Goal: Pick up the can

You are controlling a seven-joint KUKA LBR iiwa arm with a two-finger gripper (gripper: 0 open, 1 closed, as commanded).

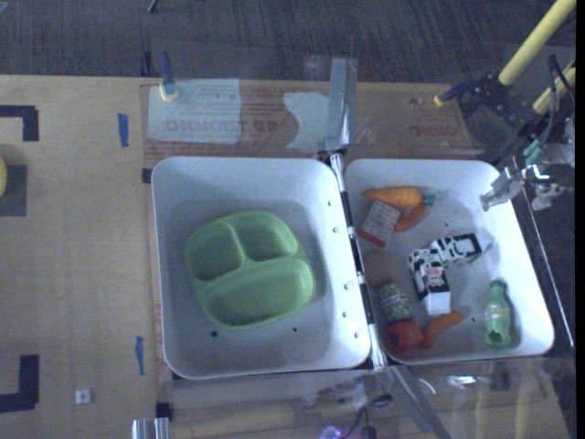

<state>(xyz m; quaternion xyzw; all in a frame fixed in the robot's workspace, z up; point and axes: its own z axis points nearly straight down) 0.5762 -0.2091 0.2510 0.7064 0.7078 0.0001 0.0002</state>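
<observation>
— Where is the pincer (501,190)?
— At the upper right corner of the right bin (535,273), at its rim, hanging from the grey arm that enters from the right. Whether it is released or clenched, I cannot tell; it is small and blurred. Nothing shows in its grip.
— And the can (395,301)?
— In the right bin's lower left part, near the divider between the bins. It is a small can with a green label, standing well apart from the pincer. Just below it lies a red tomato-like item (403,337), and an orange carrot (445,324) sits beside that.
— What else is in that bin?
— A black-and-white cow-patterned carton (431,273) in the middle, a green bottle (496,314) toward the lower right, a red-and-white packet (379,221) at the upper left, and another orange carrot (395,196) above it.
— The left bin (174,273)?
— It holds a green divided plate (249,268) with three compartments. Both bins rest on the wooden surface (73,273).
</observation>
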